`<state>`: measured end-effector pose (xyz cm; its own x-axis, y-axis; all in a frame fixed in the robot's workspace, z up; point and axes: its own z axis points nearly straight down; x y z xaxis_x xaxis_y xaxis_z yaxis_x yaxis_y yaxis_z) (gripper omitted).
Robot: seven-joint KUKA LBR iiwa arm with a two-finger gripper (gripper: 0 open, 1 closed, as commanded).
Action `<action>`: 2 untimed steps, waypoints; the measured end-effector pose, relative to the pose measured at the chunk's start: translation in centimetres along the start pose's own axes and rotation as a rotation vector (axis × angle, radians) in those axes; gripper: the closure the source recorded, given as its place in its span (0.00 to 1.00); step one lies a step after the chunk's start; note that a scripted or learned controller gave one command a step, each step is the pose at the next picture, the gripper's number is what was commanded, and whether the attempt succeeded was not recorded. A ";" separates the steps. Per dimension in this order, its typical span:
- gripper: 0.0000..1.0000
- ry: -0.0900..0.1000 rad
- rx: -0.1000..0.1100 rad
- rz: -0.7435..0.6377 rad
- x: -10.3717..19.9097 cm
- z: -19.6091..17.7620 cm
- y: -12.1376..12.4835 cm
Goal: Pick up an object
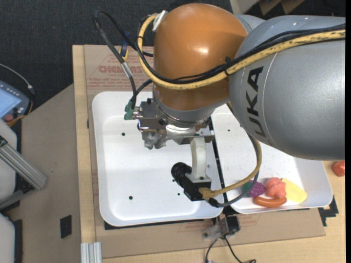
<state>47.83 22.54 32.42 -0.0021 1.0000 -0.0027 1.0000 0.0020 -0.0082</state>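
Looking down, I see the big arm (285,86) first, because it covers most of the right bin (317,181) and the back of the left bin (120,169). The claw (154,141) hangs low over the left bin, near its middle, tucked under the arm's round orange part. It is dark and mixed up down there, so I cannot tell if the claw is spread or pressed together.

The toys lie in the near corner of the right bin, well apart from the claw. A red-orange sausage (269,201) lies flat at the front. Its long side runs left to right, with a small bend. Just behind it sit a purple toy (255,189), a pink toy (276,186) and a yellow toy (296,194), packed close. The purple toy is partly behind a yellow cable. A small orange thing (339,169) is cut off at the right edge, and I cannot tell what it is. Both bins rest on a brown bench (82,163).
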 end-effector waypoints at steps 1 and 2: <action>1.00 0.000 -0.001 0.004 -0.1 12.0 2.9; 1.00 0.004 -0.011 0.002 -0.1 7.8 2.7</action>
<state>50.46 22.46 24.62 -0.0003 1.0000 0.0014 1.0000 0.0003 0.0029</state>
